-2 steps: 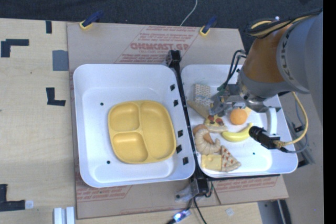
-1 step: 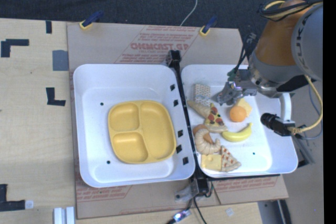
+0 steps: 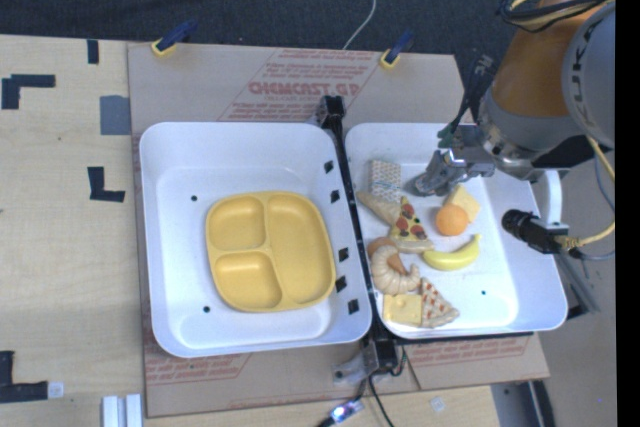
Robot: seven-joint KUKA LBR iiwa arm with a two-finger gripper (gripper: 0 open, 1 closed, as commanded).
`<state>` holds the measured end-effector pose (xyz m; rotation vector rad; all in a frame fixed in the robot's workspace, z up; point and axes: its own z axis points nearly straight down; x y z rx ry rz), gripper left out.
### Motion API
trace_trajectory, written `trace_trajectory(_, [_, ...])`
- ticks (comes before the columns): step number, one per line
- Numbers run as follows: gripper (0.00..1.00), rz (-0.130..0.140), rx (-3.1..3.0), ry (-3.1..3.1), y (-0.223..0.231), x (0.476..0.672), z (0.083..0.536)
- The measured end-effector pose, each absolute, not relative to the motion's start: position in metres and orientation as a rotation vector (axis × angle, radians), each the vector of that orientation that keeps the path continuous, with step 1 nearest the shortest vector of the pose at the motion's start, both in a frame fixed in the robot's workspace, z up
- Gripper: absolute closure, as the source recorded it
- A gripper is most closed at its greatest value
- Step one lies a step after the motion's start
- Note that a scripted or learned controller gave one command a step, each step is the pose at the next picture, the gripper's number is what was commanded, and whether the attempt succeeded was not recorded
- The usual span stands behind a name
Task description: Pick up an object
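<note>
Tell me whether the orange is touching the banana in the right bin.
Apart. The camera view shows a thin strip of white bin floor between the orange and the banana lying just below it.

Red print on cardboard sheet (image 3: 290, 85), perhaps mirrored.

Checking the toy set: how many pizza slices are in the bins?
2, both in the right bin: one pizza slice mid-bin beside the orange, another pizza slice near the front edge. Others may hide under the pile.

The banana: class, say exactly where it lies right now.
The banana lies in the right bin, just below the orange and right of the shrimp, with a pizza slice below it.
</note>
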<state>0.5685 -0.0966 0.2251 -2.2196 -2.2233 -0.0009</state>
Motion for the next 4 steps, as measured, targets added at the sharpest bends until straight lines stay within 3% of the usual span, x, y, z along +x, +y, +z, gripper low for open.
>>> trace_trajectory(2, [1.00, 0.000, -2.211, -2.228, 0.017, 0.564, 0.219])
trace_trajectory(3, [1.00, 0.003, -2.212, -2.227, 0.069, 0.549, 0.216])
trace_trajectory(4, [1.00, 0.002, -2.218, -2.223, 0.061, 0.549, 0.234])
